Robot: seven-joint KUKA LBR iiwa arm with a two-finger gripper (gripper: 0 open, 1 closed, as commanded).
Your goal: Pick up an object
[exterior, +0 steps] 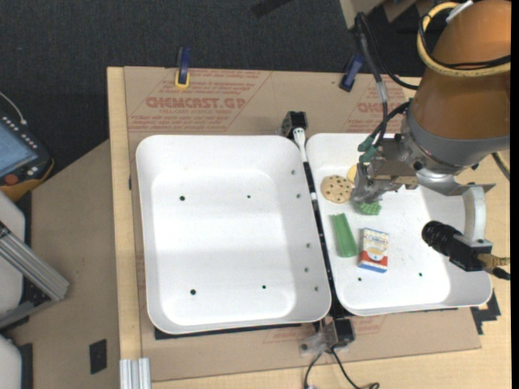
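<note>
Objects in play: four small things, all in the right bin point(454, 294), none in the left one.
Cookie: a round tan cookie point(335, 188) with dark specks lies flat toward the far left of the right bin, close to the divider.
Green block: a small bright green block point(370, 207) sits right under the gripper, just right of the cookie; whether it is touched, cannot tell.
Green bar: a long flat green bar point(344, 235) lies on the bin floor nearer to us, running near-to-far, just beside the divider.
Carton: a little red, white and blue carton point(374, 250) lies flat immediately right of the green bar, near the middle of the bin.
Gripper: the gripper point(367, 196) is down low over the far left part of the right bin, above the green block, with a bit of yellow-tan peeking out beside it on the left.
Claw state: cannot tell whether it is apart or together, the wrist body covers it.
Arm: the grey arm point(454, 120) with its orange band comes in from the far right, hanging over the right bin.
Left bin: the left bin point(219, 233) sits touching the right bin along the dark divider.
Bench: a cardboard sheet point(211, 96) under both bins, printed in red lettering at the far edge.
</note>
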